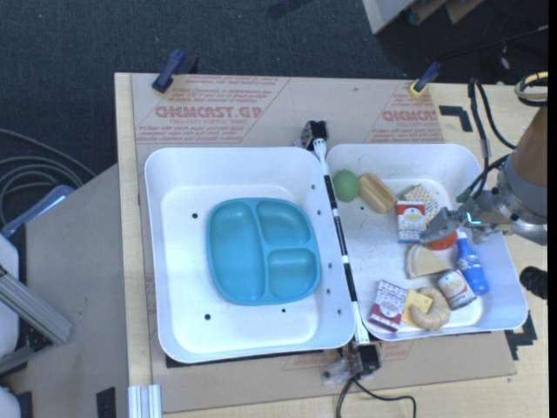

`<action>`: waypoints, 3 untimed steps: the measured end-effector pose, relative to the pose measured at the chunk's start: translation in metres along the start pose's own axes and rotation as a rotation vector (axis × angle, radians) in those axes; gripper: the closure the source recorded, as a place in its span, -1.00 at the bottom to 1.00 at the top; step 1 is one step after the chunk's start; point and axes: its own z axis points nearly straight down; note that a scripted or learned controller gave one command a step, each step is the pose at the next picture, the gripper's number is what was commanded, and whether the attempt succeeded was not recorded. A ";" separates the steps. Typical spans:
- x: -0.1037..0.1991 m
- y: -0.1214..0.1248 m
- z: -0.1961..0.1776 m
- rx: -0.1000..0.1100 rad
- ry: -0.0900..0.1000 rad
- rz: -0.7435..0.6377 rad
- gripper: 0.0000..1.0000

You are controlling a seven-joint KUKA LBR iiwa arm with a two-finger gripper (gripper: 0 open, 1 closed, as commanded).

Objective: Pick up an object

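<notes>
Over the right bin (383, 155), your gripper (442, 225) hovers beside the carton (409, 220); I cannot tell its opening or any hold. You'd likely find that carton light, stiff, crushable: take it across its flat sides.

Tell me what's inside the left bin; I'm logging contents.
A turquoise divided plate lies flat in the left bin, with three compartments holding nothing. Whatever is beneath the plate is covered.
</notes>
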 end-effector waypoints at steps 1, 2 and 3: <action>0.035 0.052 0.131 -0.003 -0.001 0.000 -1.00; 0.015 0.089 0.131 -0.002 -0.001 0.000 -1.00; 0.016 0.089 0.121 -0.003 -0.001 0.000 1.00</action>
